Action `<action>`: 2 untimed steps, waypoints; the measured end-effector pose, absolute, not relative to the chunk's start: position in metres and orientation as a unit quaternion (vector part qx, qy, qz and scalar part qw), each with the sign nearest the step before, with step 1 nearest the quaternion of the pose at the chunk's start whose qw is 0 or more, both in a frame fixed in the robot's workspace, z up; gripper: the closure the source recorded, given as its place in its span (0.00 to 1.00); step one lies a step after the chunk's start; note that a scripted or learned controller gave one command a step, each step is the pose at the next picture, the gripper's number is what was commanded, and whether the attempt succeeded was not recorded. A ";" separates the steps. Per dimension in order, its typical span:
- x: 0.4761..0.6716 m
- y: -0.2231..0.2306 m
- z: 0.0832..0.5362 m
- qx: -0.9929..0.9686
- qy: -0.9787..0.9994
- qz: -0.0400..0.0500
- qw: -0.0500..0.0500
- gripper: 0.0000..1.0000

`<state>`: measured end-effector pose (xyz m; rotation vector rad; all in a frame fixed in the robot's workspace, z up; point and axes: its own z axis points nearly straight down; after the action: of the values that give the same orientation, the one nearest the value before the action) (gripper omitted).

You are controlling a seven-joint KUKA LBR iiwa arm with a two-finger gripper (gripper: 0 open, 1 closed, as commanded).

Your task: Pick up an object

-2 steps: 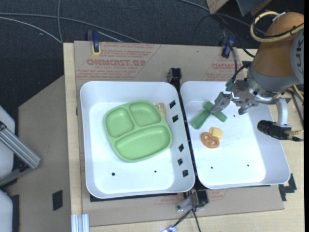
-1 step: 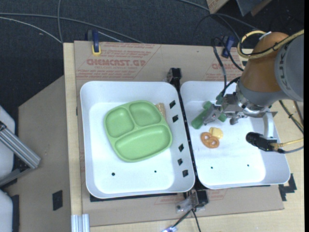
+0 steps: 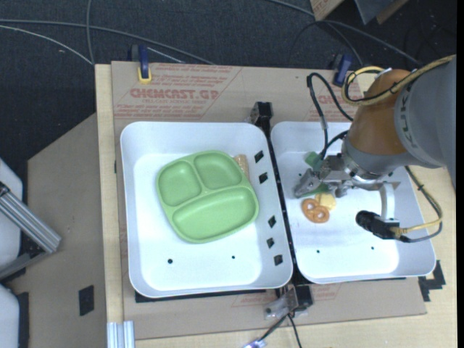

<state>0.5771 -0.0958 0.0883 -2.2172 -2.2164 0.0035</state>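
A dark floor with thin cables lay around a brown board (image 3: 181, 85) with red letters on it. Two blue clamps (image 3: 144, 60) held the board at its back edge. On the board sat two flat white bins side by side.

The left bin (image 3: 145, 267) held a green plate (image 3: 208, 195) with three parts. The plate lay a bit tilted, near the middle of the bin. A small tan thing (image 3: 242, 162) peeked out at the plate's back right corner, touching it. It was too small to tell what it was.

The right bin (image 3: 348, 263) held a little orange ring (image 3: 315, 210), shaped like a pretzel. A small yellow piece (image 3: 328, 202) lay just beside it, touching its right side. A small green thing (image 3: 312, 159) sat farther back in that bin.

The grey arm (image 3: 428, 114) came in from the right, with its orange band (image 3: 377, 118) above the wrist. The gripper (image 3: 313, 185) hung low over the right bin, just behind the orange ring and the yellow piece. I could not tell if its jaws were apart or closed, and nothing showed between them. A black part (image 3: 373, 223) with a cable hung near the wrist, to the right of the ring.
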 end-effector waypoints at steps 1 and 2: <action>0.579 -0.096 0.103 -0.708 -0.707 -0.001 0.001 1.00; 0.589 -0.102 0.158 -0.707 -0.707 -0.002 -0.003 1.00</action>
<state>0.5892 -0.1015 0.1578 -2.2247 -2.2259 -0.0060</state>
